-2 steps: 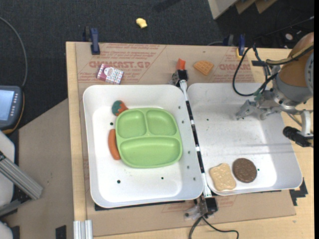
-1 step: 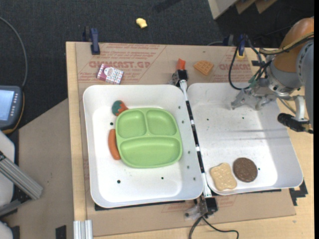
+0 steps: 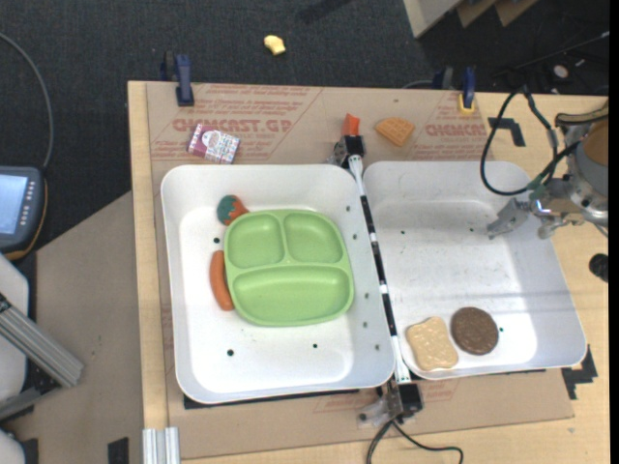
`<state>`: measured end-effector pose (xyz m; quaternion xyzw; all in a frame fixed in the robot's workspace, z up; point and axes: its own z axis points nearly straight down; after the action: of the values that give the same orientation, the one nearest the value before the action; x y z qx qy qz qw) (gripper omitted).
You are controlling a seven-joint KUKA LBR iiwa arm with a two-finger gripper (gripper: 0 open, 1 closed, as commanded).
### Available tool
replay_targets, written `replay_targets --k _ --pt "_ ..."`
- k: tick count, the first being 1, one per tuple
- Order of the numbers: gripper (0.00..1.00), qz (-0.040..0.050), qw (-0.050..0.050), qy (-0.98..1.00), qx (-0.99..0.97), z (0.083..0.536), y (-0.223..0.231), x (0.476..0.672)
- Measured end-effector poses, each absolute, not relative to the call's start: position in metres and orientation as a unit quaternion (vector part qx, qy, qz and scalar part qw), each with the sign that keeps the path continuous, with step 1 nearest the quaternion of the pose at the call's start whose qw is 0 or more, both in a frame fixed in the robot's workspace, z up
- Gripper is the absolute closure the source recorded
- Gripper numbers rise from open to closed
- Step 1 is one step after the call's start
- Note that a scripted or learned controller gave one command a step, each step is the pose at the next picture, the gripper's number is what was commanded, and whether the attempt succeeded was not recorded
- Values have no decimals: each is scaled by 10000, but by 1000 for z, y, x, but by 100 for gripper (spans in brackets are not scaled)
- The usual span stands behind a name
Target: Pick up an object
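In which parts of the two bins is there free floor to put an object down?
Right bin: its middle is bare, above the cracker and brown cookie. Left bin: a bare strip below the green plate. Crowded at the plate's left, by the orange piece.

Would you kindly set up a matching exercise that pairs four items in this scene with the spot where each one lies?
Items:
1. green divided plate
2. brown round cookie
3. orange sausage
4. tan cracker

Places:
A. on the cardboard beyond the bins
B. near edge of the right bin, beside a pale toast piece
C. middle of the left bin
D. left bin, against the plate's left side

Pairs: 1-C, 2-B, 3-D, 4-A
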<state>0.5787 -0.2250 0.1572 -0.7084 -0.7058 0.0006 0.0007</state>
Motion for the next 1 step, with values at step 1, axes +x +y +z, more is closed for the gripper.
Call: replay_targets --k 1 --pt "0 14 43 -7066 -7076 132 -190 505"
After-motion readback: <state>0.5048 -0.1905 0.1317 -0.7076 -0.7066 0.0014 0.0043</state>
